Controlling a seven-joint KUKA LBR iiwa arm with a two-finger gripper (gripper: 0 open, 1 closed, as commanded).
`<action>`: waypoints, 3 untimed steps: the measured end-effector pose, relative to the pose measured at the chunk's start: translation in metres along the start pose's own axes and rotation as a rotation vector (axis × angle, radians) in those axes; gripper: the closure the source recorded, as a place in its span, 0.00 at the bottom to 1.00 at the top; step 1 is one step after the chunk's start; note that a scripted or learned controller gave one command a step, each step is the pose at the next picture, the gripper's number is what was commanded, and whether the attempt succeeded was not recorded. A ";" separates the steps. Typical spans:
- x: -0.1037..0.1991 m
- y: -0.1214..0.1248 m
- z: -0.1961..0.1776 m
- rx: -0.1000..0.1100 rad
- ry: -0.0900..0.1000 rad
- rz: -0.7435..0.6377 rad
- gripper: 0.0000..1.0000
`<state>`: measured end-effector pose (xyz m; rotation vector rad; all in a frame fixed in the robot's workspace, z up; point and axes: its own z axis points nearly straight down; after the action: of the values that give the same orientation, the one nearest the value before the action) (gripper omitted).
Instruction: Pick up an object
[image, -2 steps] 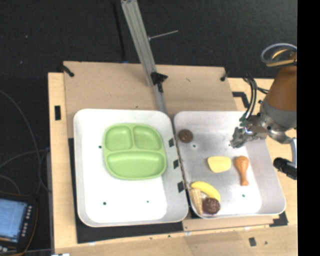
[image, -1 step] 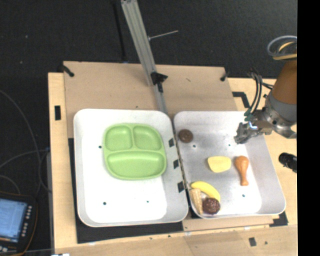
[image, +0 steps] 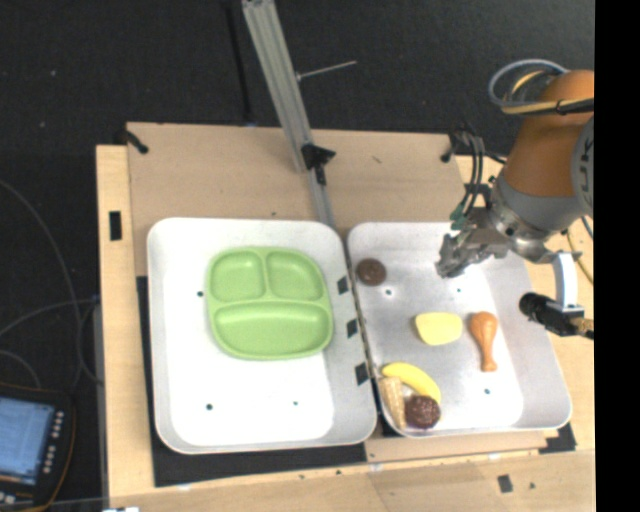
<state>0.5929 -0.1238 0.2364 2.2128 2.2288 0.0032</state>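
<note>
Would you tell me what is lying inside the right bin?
The right bin holds a brown ball, a yellow block, a drumstick, a banana and a dark ball. The gripper covers part of the floor, hiding anything beneath.

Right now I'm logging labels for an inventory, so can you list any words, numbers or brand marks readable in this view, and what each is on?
None can be read.
The lit blue screen of the dark handheld pendant off the bench's left corner: too small and blurred to read.
The green three-compartment plastic plate, the toy foods and the two-finger gripper show no visible lettering.
</note>
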 end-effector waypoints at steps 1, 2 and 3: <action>0.060 0.015 0.004 0.000 0.000 -0.001 1.00; 0.109 0.033 0.008 0.000 0.000 0.000 1.00; 0.160 0.036 -0.005 0.000 0.001 0.000 1.00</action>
<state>0.6279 0.0361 0.2418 2.2126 2.2291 0.0043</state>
